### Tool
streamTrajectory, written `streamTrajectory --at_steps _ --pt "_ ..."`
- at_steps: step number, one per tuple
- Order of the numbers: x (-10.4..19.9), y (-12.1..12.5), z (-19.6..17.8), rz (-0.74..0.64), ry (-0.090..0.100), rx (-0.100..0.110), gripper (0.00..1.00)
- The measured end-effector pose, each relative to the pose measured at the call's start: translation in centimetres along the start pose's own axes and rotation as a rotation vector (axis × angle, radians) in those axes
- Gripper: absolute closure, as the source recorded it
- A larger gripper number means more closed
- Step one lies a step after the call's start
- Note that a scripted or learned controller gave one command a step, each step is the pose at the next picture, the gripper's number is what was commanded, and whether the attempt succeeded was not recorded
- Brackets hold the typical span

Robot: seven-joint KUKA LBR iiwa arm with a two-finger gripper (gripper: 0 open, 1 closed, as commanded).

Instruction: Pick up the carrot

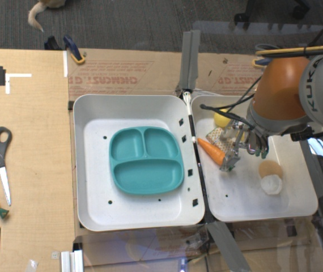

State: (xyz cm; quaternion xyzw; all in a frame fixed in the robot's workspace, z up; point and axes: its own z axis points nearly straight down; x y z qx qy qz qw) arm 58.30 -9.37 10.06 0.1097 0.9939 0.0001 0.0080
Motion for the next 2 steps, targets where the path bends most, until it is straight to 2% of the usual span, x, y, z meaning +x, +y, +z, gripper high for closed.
streamTrajectory --at_steps 1,2 --pt "-0.88 0.25 -0.02 0.058 -0.001 0.0 0.0" --pt "-0.93 0.5 -0.03 0.172 -0.002 -0.003 0.0"
